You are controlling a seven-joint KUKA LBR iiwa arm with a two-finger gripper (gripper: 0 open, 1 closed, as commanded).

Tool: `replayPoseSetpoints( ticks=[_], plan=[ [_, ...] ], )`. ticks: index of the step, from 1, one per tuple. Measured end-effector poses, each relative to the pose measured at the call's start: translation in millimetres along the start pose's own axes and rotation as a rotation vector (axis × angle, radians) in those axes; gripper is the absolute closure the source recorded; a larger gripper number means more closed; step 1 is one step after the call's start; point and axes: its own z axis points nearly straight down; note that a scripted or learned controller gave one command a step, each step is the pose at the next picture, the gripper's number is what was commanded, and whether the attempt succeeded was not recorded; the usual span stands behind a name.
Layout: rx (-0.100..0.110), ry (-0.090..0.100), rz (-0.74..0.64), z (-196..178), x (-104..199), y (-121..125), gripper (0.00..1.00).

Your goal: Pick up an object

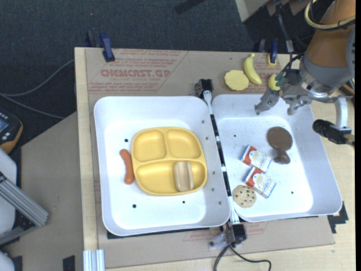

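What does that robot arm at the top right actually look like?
The arm is rounded, with a broad orange band above a grey metal wrist. A yellow cable loops near its top, with dark cables alongside. It ends in a gripper with two thin grey fingers.

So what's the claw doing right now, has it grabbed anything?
Claw open, over right bin's far edge. Nothing grabbed. Brown cookie nearest, unobstructed.

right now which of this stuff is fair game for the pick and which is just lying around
For the pick, right bin: brown patty, two cartons, cookie.

Lying about: yellow tray, bun, sausage, banana, yellow disc.
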Motion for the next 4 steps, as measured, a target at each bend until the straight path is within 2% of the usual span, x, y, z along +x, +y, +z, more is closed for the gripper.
replayPoseSetpoints(
  ticks=[1, 2, 3, 4],
  plan=[
    [-0.004, -0.004, 0.004, 50, -84, 43, 0.0],
    [0.007, 0.002, 0.001, 128, -73, 13, 0.0],
    [0.006, 0.001, 0.003, 124, -82, -31, 0.0],
    [0.003, 0.008, -0.003, 124, -87, -1, 0.0]
  ],
)
